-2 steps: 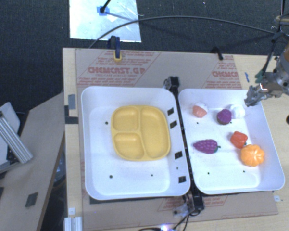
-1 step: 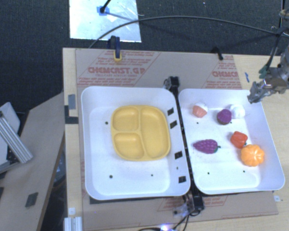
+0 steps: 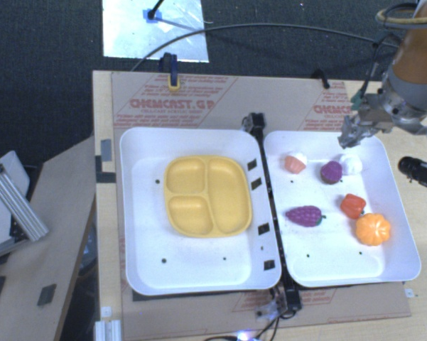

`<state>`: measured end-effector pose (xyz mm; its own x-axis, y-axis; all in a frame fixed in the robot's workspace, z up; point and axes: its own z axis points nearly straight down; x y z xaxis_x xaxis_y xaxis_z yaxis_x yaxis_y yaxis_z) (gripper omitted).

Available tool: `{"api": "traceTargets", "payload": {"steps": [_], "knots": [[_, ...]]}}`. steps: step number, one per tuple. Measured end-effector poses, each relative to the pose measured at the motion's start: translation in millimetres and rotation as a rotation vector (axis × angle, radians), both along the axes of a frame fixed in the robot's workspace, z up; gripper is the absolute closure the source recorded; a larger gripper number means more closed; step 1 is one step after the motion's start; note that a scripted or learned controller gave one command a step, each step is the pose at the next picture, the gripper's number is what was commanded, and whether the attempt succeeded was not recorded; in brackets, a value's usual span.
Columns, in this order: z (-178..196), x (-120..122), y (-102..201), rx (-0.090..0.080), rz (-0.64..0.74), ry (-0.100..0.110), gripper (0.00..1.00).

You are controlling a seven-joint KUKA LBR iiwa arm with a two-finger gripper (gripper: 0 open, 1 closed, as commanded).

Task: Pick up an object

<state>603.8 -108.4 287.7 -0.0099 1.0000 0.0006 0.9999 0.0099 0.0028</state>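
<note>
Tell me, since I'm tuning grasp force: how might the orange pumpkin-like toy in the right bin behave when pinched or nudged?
The orange pumpkin looks round and glossy, so it may roll or slip from the fingers. It is probably a light, hollow toy. The red piece sits close beside it, so a nudge could shift both.

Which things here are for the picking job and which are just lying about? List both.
For the job: gripper; purple round fruit; purple grape bunch; orange pumpkin; red pepper; pink-and-white piece; white piece; right bin.

Lying about: yellow divided tray; left bin; blue clamp.

Slanted overhead view of both bins [image 3: 199, 137]
</note>
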Motion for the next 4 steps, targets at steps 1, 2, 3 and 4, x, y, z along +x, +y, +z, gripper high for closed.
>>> {"api": "traceTargets", "payload": {"steps": [1, 2, 3, 4], "knots": [[-15, -1, 46, 0.000, -0.002, 0.001, 1.00], [-22, -1, 106, 0.002, 0.000, 0.001, 1.00], [-24, 9, 152, 0.001, 0.000, 0.000, 1.00], [-48, 15, 200, 0.000, -0.001, 0.002, 1.00]]}}
